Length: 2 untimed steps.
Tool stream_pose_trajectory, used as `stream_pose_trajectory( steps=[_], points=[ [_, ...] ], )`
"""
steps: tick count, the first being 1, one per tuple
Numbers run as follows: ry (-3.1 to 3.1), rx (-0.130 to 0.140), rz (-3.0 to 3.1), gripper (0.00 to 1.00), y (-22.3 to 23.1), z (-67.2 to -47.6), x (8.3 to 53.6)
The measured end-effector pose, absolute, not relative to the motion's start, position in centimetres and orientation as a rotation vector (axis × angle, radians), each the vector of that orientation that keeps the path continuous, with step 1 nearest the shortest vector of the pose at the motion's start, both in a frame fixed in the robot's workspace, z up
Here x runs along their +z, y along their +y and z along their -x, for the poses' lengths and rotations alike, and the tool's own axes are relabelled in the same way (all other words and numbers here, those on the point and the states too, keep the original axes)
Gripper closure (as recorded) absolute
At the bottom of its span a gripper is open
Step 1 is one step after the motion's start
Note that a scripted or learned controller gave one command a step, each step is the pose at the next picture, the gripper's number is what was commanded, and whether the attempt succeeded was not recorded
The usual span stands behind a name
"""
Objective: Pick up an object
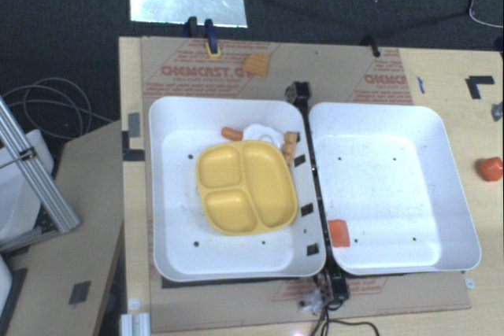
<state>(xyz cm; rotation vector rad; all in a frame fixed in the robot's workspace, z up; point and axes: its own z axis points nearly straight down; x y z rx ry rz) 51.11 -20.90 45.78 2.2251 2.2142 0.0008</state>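
Camera view, bench board (206, 68) lettered "CHEMCAST"

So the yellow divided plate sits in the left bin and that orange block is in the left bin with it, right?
Not quite. The yellow divided plate does sit in the left bin, but the orange block lies in the right bin, at its near-left corner close to the divider. The camera view shows this.
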Motion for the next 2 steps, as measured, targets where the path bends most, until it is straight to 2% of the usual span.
stream_pose_trajectory(
  steps=[1, 2],
  points=[
    [2.225, -0.005, -2.227, 0.00, -20.6, -48.5, 35.3],
    [2.216, 0.015, -2.200, 0.00, -18.9, -49.7, 49.9]
  ],
)
